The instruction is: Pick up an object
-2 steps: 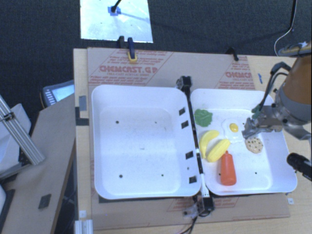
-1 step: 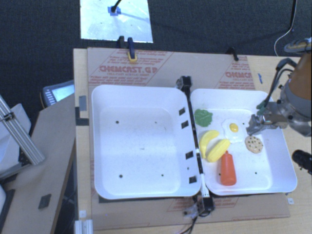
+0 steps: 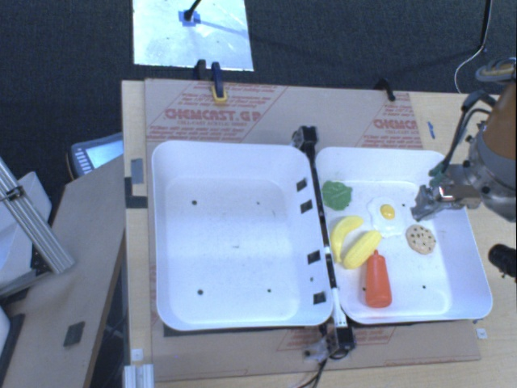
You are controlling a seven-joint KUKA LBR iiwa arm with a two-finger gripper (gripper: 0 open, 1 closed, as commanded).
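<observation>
1. In the camera view we take the fried egg [image 3: 385, 213] as our landmark: a toy with a white, wavy-edged flat body and a round yellow yolk on top, lying in the right bin [image 3: 460, 297].
2. Just beside the egg, on its lower right, we see a round tan cookie [image 3: 420, 238] with dark specks, flat on the bin floor.
3. To the egg's upper left lies a green leafy piece [image 3: 337, 193], crinkled and darker at its edges.
4. To the egg's lower left we see a curved yellow banana [image 3: 345, 231], and touching it a second yellow piece [image 3: 361, 249], plumper and paler, lying at a slant.
5. Below the egg, past the yellow pieces, an orange-red bottle [image 3: 377, 280] lies on its side, its narrow neck pointing up toward them.
6. All six toys sit in the left and middle part of the right bin; the left bin [image 3: 170, 241] lies well to the egg's left, across the shared rim with its black clips [image 3: 311, 233].
7. The gripper [image 3: 426, 207] hangs just to the egg's right, above the cookie, its grey metal tip pointing left and down toward the bin floor.
8. We cannot tell whether it is spread or pressed together, and we see nothing pinched in it.
9. The arm [image 3: 494, 164] stretches away to the egg's right, grey, with the orange band [image 3: 509, 103] showing higher up and cables [image 3: 462, 132] looping beside it.
</observation>
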